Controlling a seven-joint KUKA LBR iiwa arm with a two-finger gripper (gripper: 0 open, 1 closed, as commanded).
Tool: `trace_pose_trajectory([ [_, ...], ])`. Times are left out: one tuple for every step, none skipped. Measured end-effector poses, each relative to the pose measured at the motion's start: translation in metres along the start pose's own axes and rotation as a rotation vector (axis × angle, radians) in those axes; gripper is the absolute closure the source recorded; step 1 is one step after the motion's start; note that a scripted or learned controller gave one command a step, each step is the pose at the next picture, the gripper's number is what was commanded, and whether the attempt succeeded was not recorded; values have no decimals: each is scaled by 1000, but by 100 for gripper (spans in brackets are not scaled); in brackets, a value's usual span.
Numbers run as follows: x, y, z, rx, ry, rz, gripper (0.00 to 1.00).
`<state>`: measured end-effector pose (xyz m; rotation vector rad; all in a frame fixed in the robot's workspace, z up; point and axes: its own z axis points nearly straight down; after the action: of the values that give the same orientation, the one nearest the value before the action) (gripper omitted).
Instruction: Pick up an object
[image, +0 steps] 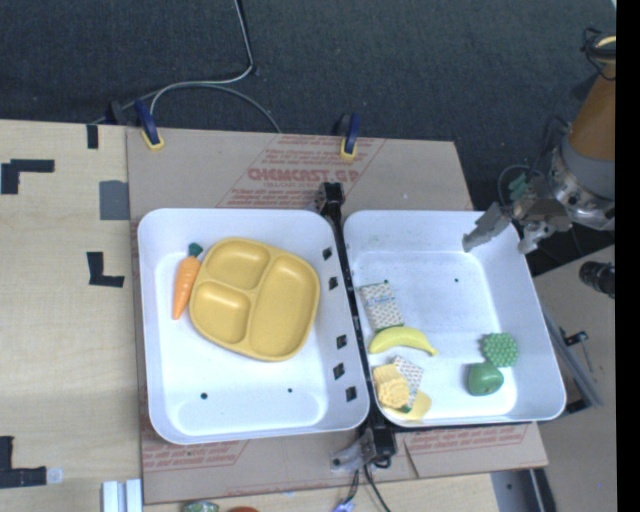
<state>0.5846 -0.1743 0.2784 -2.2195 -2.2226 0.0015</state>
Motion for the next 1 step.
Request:
trace_pose_trajectory([
  [67, -13, 133, 3, 2, -1, 0],
])
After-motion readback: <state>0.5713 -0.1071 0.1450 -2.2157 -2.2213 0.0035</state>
